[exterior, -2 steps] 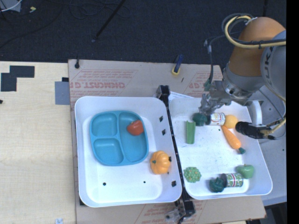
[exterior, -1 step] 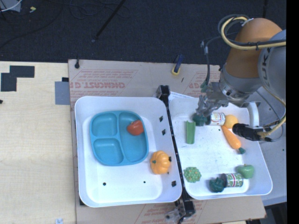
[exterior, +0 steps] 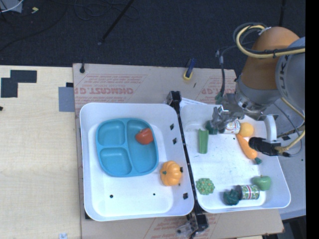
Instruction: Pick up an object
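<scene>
Open floor is seen mid right bin [exterior: 224, 163]; green block [exterior: 203, 141], carrot [exterior: 247, 147], and apparently a bottle [exterior: 247, 192] ring it.

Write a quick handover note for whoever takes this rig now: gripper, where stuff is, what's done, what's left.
Gripper: low in the right bin, by the green block's top end; grasp unclear.
Right bin also: carrot, lemon, broccoli, bottle, green pepper.
Left bin: blue tray with a tomato; small pumpkin beside it.
Done: nothing visibly lifted.
Left: grasp one item and lift.
</scene>
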{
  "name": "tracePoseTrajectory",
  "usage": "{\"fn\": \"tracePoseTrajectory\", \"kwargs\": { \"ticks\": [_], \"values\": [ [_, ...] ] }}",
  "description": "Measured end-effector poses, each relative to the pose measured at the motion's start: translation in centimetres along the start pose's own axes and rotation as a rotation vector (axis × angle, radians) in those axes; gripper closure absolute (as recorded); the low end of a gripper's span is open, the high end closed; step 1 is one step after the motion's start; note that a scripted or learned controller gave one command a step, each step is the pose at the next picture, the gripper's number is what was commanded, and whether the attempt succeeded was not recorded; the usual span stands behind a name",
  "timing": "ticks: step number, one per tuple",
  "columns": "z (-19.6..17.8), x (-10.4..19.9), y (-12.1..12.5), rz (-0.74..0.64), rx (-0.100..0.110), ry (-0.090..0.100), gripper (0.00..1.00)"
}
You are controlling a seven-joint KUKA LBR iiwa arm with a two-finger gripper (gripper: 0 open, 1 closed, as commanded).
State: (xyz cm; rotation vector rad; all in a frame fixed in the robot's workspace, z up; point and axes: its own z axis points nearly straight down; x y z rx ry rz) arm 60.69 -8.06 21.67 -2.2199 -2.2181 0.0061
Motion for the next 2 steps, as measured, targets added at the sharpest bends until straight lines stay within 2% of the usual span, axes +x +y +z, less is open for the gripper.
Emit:
{"fn": "tracePoseTrajectory", "kwargs": {
  "ticks": [1,2],
  "values": [
    [-0.1,0.0,0.2,-0.002,-0.003,0.0,1.0],
    [-2.1,-0.1,0.2,-0.002,-0.004,0.001,1.0]
  ]
}}
